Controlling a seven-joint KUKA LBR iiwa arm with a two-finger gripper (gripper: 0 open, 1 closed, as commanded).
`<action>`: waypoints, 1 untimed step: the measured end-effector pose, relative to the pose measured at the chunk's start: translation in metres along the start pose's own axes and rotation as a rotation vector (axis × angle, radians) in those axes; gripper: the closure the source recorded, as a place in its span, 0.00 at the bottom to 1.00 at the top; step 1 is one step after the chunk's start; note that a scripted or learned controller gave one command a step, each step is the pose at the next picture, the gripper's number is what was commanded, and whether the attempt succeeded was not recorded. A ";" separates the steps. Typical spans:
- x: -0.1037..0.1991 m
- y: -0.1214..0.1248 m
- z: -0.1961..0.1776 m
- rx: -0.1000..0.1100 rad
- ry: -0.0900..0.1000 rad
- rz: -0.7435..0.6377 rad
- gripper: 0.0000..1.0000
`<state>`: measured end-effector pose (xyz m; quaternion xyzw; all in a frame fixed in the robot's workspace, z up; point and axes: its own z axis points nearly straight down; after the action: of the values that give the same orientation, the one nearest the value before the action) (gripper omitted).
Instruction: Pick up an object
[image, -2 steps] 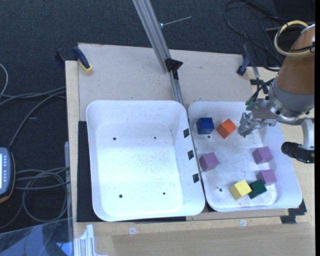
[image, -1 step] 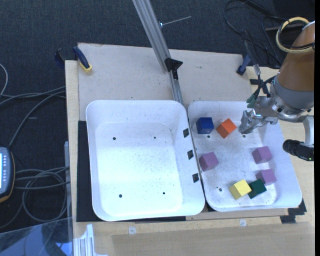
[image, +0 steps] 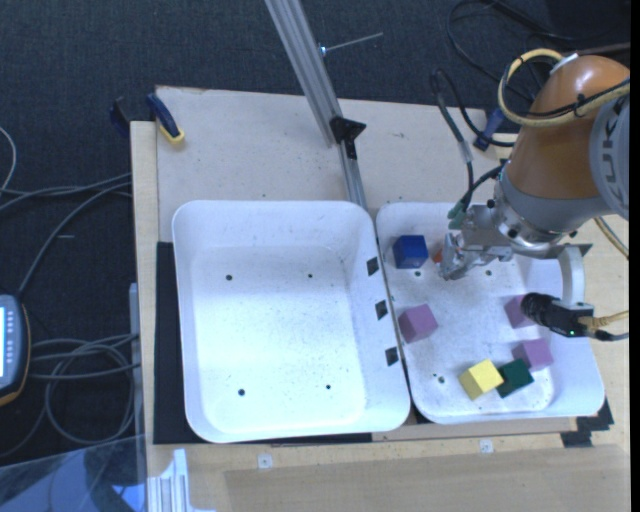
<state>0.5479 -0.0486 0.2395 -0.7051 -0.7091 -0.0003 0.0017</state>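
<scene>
On my feed, far left, a blue and yellow clamp (image: 165, 118) lies at the back corner of the worktop (image: 250, 140). Next comes the left bin (image: 270, 320), its white floor speckled with dark flecks. A grey metal bar (image: 320, 90) slants down from the top to the ridge between the two bins.

In the right bin (image: 440, 400), I see a blue cube (image: 410, 251) near the back, just left of the gripper (image: 455, 262). A purple cube (image: 418, 322) sits in front of it, near the dividing ridge. Further forward a yellow cube (image: 482, 378) touches a dark green block (image: 516, 377). Another purple block (image: 537, 352) lies just behind the green one, and a third purple piece (image: 517, 311) is partly covered by a black fitting on the arm.

The gripper hangs low over the back of the right bin, beside the blue cube. I cannot tell whether the fingers are apart or together, and I see nothing between them. The grey and orange arm (image: 570, 120) fills the upper right.
</scene>
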 end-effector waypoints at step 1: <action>0.046 -0.002 0.005 0.000 0.000 0.000 1.00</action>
<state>0.5455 -0.0028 0.2343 -0.7051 -0.7091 -0.0003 0.0014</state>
